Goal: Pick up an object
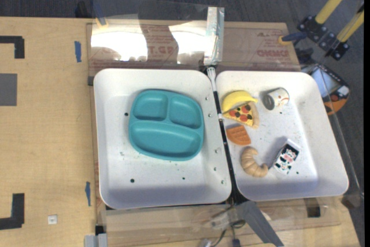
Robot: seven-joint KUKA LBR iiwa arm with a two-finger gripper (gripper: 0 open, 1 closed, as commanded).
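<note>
Nothing is being lifted yet: the banana (236, 99), pizza slice (243, 114), croissant (253, 162) and what is probably a small cup (276, 98) are all being left lying in the right bin (324, 173), so the whole pick is being awaited.

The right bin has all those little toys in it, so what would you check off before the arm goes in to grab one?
1. Things to pick are in the right bin: ok. A banana, pizza slice, orange piece, croissant, small can and a black and white packet lie there.
2. A target with free space around it: ok for the can, which lies apart from the rest.
3. Crowded targets: not ok. Banana and pizza slice touch, the orange piece lies close below them, and the croissant lies right by the packet.
4. Things near the divider: not ok. Banana, pizza slice and orange piece sit by the left wall.
5. Left bin: ok, it holds a teal divided plate.
</note>
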